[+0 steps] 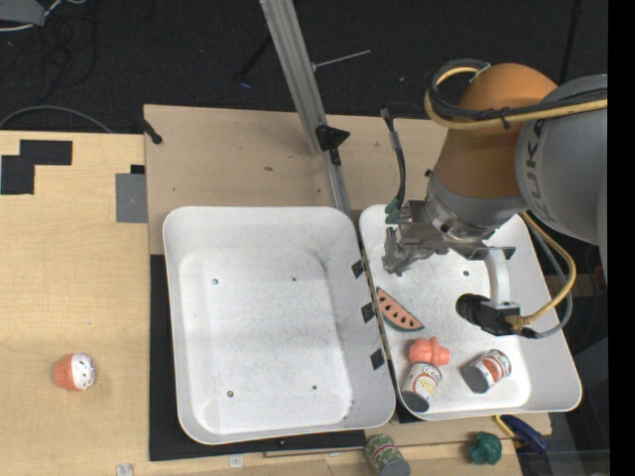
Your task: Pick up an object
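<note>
Watermelon slice toy lies at right bin's left wall, mid-length; two small jars and an orange toy near its front edge. Hand hovers just behind the slice, finger spacing unreadable.

- The desk is pale wood, with a browner board laid across its far part.
- Two white bins sit side by side on it: the left bin and the right bin.
- An orange-and-white ball lies on the bare desk near its left front.
- A grey patch and black shapes mark its left side.
</note>
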